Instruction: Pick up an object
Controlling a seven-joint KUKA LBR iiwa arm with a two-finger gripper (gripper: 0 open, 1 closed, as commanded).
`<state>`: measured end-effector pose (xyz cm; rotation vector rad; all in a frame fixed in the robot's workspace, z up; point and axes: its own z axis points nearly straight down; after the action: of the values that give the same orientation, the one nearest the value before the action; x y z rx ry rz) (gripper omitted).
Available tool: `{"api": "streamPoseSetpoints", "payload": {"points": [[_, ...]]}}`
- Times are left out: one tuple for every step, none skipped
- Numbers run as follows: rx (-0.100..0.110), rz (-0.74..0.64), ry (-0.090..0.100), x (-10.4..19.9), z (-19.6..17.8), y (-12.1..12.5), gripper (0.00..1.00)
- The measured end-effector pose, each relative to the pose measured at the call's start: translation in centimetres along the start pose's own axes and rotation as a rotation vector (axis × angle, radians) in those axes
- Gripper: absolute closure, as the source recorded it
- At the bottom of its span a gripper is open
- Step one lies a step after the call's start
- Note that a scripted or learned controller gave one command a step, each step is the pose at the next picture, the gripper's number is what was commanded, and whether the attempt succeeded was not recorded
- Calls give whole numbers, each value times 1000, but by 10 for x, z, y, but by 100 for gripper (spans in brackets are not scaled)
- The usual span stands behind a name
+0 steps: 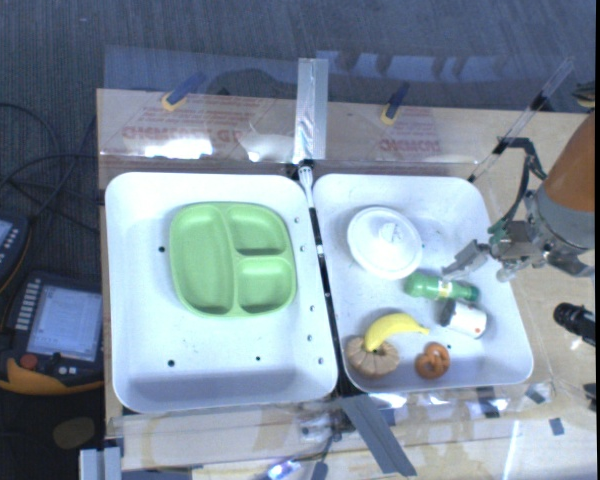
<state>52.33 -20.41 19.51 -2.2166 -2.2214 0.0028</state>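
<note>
Camera view: a green bottle (pixel 441 288) is seen lying in the right bin (pixel 500 353), a white cup (pixel 468 320) at its 5 o'clock and a banana (pixel 392 329) at its 7 o'clock. At the bottle's 2 o'clock the gripper (pixel 464 260) is poised; how far it is open cannot be told. A green tray (pixel 232 258) is held by the left bin (pixel 140 368).

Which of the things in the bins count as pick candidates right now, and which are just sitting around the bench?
Pick candidates, right bin: white lidded cup, green bottle, banana, brown donut, small brown fruit. Gripper nearby.

Lying about: green divided plate in left bin, teach pendant, cables.
</note>
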Motion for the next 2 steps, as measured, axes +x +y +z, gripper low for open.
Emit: {"api": "streamPoseSetpoints", "payload": {"points": [[0, 4, -1, 8, 68, 80, 0], [-26, -42, -4, 1, 100, 39, 0]]}}
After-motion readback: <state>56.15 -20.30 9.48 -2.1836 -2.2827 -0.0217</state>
